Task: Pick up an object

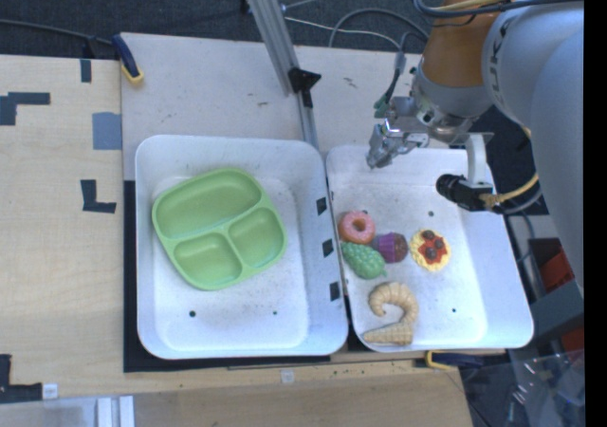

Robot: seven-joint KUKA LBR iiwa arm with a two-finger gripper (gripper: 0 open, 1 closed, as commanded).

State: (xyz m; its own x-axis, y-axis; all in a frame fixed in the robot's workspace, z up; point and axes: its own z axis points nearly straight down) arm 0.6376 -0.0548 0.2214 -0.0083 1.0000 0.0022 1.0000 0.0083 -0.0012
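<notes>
On the desk [57, 254], two shallow white bins sat side by side. The left bin [161, 321] carried a green divided plate [220, 227], which lay toward that bin's far-left part, tilted slightly, with three compartments showing.

The right bin [493, 311] held the small food toys, gathered along its left half. A pink-frosted donut [358, 226] lay near the left wall. Just in front of it was a green bumpy piece [363, 259], touching a dark purple piece [391, 247] at its right. A small round pizza [431, 250] with red topping lay just beside the purple piece, toward the bin's middle. A tan croissant [395, 310] sat near the front edge, apart from the cluster.

The end effector [383, 152] hung over the far-left corner of the right bin, well apart from the toys. Whether it was wide or narrow could not be told from this slant; nothing showed between its tips. The grey arm [531, 55] reached in from the right.
</notes>
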